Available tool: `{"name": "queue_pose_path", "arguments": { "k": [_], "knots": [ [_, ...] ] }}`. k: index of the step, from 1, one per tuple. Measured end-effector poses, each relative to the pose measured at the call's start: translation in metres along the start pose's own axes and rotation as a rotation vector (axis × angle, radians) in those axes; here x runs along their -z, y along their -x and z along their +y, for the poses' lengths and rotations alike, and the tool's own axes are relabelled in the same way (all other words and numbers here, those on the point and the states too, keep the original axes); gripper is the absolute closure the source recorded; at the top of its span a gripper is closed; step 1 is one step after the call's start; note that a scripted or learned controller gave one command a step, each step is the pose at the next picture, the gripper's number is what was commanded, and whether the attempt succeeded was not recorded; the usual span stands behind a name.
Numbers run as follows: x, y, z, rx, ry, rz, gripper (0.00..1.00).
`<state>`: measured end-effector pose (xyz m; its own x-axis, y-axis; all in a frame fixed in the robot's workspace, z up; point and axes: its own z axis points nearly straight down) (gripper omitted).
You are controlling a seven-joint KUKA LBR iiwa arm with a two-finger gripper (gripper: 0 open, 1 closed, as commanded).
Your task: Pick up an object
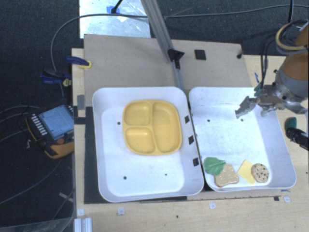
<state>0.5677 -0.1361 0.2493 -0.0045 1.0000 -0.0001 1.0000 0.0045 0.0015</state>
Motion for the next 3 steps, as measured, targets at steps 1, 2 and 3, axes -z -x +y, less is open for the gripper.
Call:
{"name": "queue_pose_path", "arguments": {
  "k": [1,2,3],
  "knots": [
    [-0.042,-0.001,0.004,-0.002,-0.002,0.0,0.0],
    [-0.103,-0.006,-0.001,-0.004,-0.005,0.001,0.0],
    [-0.144,-0.008,-0.003,-0.003,-0.002,0.0,0.0]
  ]
}}
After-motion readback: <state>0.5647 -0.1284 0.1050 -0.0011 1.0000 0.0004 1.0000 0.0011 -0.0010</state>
